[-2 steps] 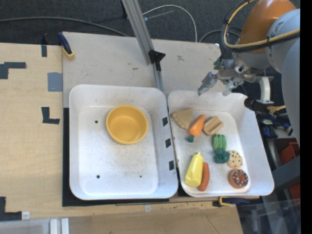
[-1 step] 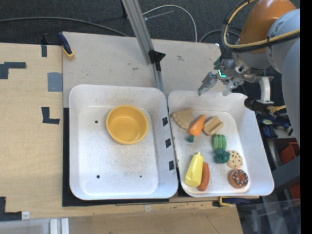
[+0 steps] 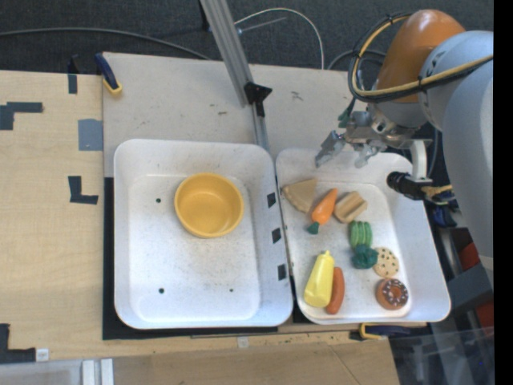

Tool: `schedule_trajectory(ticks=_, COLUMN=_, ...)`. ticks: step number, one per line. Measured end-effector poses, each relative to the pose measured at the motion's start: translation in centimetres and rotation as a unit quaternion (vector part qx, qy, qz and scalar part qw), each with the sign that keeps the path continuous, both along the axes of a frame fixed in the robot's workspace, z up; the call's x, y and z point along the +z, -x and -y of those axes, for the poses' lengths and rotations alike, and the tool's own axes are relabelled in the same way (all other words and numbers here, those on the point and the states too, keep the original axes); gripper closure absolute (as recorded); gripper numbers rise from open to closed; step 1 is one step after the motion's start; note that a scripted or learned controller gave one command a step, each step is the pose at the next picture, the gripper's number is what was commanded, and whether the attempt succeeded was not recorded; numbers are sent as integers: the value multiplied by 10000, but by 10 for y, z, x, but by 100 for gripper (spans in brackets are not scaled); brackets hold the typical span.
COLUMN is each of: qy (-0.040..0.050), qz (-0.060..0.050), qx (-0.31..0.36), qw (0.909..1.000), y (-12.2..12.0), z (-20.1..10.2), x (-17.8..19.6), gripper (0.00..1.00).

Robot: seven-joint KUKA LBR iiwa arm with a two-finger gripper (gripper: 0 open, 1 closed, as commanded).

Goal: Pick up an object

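My gripper (image 3: 345, 151) hangs open over the far edge of the right bin (image 3: 420, 295), with nothing between its fingers. Just below it in that bin lie a tan bread slice (image 3: 299, 192), an orange carrot (image 3: 323, 208) and a small brown bread piece (image 3: 350, 206). Further toward the front lie a green pepper (image 3: 361, 243), a dotted cookie (image 3: 386, 261), a chocolate donut (image 3: 392, 293), a yellow mustard bottle (image 3: 320, 279) and a red sausage (image 3: 336, 289). A yellow bowl (image 3: 208, 205) sits in the left bin (image 3: 144, 295).
A slanted metal pole (image 3: 232, 46) crosses the bench behind the bins and ends at a black clamp (image 3: 257, 94). Cables loop behind the right bin. The grey arm with its orange band (image 3: 417, 42) fills the upper right.
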State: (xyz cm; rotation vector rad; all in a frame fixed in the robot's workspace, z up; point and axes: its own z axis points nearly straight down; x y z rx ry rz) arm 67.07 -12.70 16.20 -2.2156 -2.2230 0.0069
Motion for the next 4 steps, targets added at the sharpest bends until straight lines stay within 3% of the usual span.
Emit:
schedule_trajectory(ticks=2, qy=15, qz=-45, qx=-18, qw=10000, y=-1, z=-1, x=-70, gripper=0)
schedule_trajectory(ticks=3, qy=11, qz=-53, qx=-10, qw=10000, y=-1, z=-1, x=-61, gripper=100)
schedule_trajectory(ticks=4, qy=0, qz=47, qx=-10, qw=10000, y=8, z=-4, x=-11, gripper=100)
